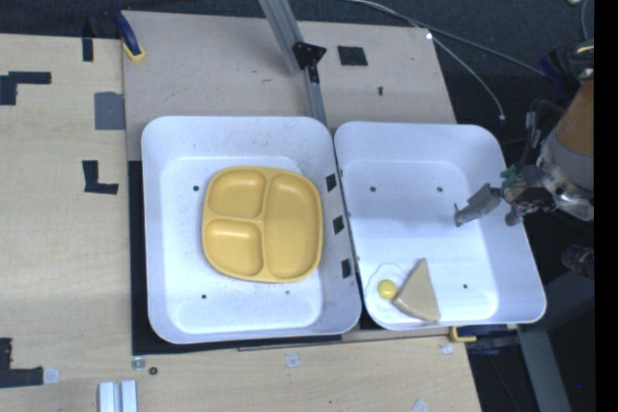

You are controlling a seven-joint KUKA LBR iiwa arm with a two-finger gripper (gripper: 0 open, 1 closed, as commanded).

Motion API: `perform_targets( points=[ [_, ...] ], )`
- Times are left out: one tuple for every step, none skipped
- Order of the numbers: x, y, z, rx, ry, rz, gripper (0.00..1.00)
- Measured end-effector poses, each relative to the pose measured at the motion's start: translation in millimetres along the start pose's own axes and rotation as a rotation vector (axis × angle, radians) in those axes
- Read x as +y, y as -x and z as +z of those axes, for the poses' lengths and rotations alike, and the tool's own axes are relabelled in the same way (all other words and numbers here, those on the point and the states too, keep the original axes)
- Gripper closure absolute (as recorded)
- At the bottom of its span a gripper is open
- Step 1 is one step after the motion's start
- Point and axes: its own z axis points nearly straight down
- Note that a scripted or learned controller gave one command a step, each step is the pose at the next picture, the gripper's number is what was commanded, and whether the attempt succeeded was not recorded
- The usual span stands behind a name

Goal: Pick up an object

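Camera view: my pincer point(480, 205) hangs over the right bin point(483, 145), holding nothing I can see.

Its fingers' spread I cannot tell. The likeliest targets, a tan wedge point(420, 292) touching a small yellow ball point(387, 288), lie in that bin's near corner; a yellow divided plate point(262, 224) sits in the left bin point(174, 207). No readable labels.

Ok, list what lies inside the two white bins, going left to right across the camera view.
Yellow three-compartment plastic plate → small yellow ball → tan wedge-shaped block → grey gripper over the right bin.
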Motion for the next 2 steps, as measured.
perform_targets(
  points=[
    [3,0,44,-0.001,0.001,-0.001,0.00],
    [2,8,103,-0.001,0.000,0.000,0.00]
  ],
)
